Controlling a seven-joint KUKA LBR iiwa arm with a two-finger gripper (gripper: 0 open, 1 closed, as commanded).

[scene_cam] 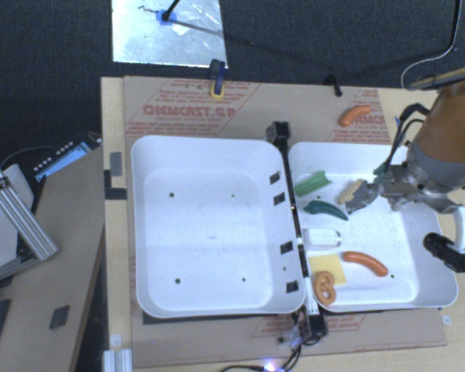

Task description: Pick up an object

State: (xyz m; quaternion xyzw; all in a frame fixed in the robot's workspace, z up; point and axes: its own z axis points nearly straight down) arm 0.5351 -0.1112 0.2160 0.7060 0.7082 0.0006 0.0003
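a: camera view, where's the gripper (pixel 355 196)?

b: over the right bin (pixel 430 285), reaching in from the right. whether its claw is released or clenched, i cannot tell.

a: nearest object?

b: the dark green piece (pixel 323 208), just beside and left of the tips, long axis roughly left to right. the orange sausage (pixel 364 262) lies farther, toward the front.

You've got a cardboard-topped bench (pixel 240 99) with two white bins side by side, left bin (pixel 209 223) and right bin (pixel 426 285), plus an orange sausage (pixel 355 115) far right.
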